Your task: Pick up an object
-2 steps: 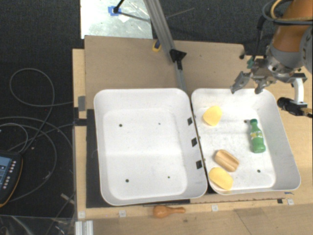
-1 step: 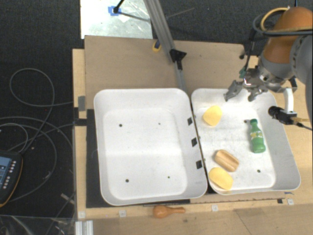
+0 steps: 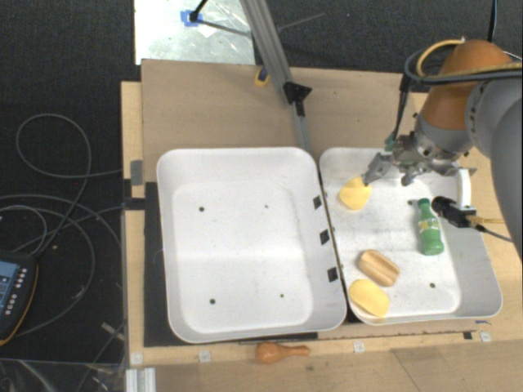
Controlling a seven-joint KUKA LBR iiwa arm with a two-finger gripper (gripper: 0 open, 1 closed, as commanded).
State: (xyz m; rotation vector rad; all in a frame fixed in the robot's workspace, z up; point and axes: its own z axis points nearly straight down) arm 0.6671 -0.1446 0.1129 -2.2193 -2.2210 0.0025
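The right bin (image 3: 458, 296) holds a pale yellow chunk (image 3: 354, 195) near its far left corner. It also holds a green bottle (image 3: 428, 228) lying on the right, a tan bun-like piece (image 3: 379, 268) and a yellow rounded piece (image 3: 369, 298) at the front. My gripper (image 3: 391, 172) hangs over the back of this bin, open, its fingers spread. The left fingertip (image 3: 375, 171) is just up and right of the pale yellow chunk. Nothing sits between the fingers.
The left bin (image 3: 176, 219) lies beside the right one, their rims meeting in the middle. A small orange-brown object (image 3: 282, 351) rests on the bench in front of the bins. A grey pole (image 3: 274, 47) slants over the back of the bench.
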